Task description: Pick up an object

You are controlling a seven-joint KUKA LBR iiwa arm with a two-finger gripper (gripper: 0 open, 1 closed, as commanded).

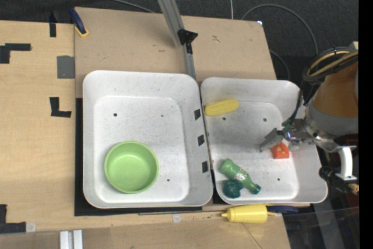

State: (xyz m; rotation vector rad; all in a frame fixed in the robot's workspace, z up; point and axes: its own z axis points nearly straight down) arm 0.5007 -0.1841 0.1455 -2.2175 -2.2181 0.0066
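From my seat the gripper (274,141) sits low in the right bin (250,88), reaching in from the right side. I can make out dark fingers (269,140) pointing left and slightly down, but the view is too coarse for me to tell whether they are apart or together, and nothing sits between them that I can see.

The closest candidate is the small orange block (281,152), lying on the bin floor just beside the fingers, on their near side. It may be touching the gripper body; I cannot settle that from this angle. I judge it to be light, stiff and compact, with flat faces that should take a pinch across two opposite sides without slipping much. Being small, it could skid along the smooth white floor if one finger nudges it first.

Other options lie in the same bin. The yellow corn-shaped piece (221,107) rests near the far left corner; it looks rounded and probably rolls, so I would take it across its short width. The green bottle-like toy (239,174) lies tilted near the front edge, next to a darker teal piece (232,188); its narrow neck looks the better place to grip.

The green bowl (132,167) in the left bin (140,81) is wide and would need a rim grasp. A yellow object (247,214) lies on the desk (134,38) outside the bins.
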